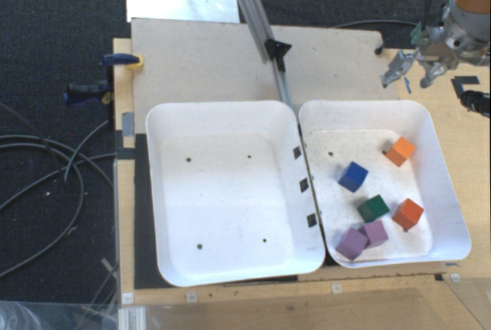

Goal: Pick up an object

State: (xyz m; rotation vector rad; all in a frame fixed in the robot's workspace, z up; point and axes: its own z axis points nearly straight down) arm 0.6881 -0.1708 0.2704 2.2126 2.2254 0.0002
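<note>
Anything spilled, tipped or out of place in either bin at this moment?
Nothing stands out. All six blocks sit inside the right bin: orange, blue, green, red-orange and two purple ones touching. The gripper hangs above the bench beyond that bin's far rim.

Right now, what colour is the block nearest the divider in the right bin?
Blue; it shows best in the camera view, in the right bin.

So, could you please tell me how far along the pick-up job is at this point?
Nothing looks done yet: all six blocks, including the blue block and green block, lie in the right bin. In hand: the end effector hangs open above the bench, beyond the bin's far rim, holding nothing. Left: moving over the bin, descending, grasping and lifting a block.
</note>
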